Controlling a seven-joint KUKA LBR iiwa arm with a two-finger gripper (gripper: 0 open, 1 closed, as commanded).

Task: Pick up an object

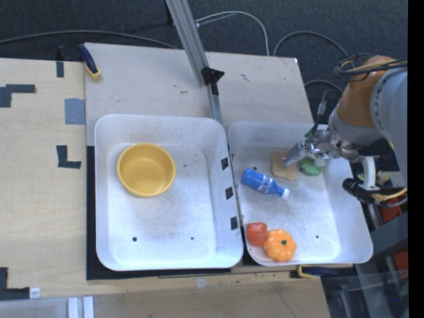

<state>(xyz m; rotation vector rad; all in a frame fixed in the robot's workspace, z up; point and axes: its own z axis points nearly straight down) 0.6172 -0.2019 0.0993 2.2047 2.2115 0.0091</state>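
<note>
My gripper point(305, 156) hangs low in the right bin point(344, 240), near its far right side, with the jaws open. One finger point(293, 157) lies over a tan block point(283, 169). A small green object point(310, 167) sits just beside and below the fingertips, partly hidden by them. Nothing is clearly clamped between the fingers. A blue bottle point(262, 183) lies on its side to the left of the tan block. A red object point(256, 232) and an orange pumpkin point(279, 244) rest at the bin's near edge.
The left bin point(106, 244) holds a yellow bowl point(146, 169). A grey pole point(189, 32) rises behind the divider between the bins. Cables and the arm's body point(364, 111) crowd the right side.
</note>
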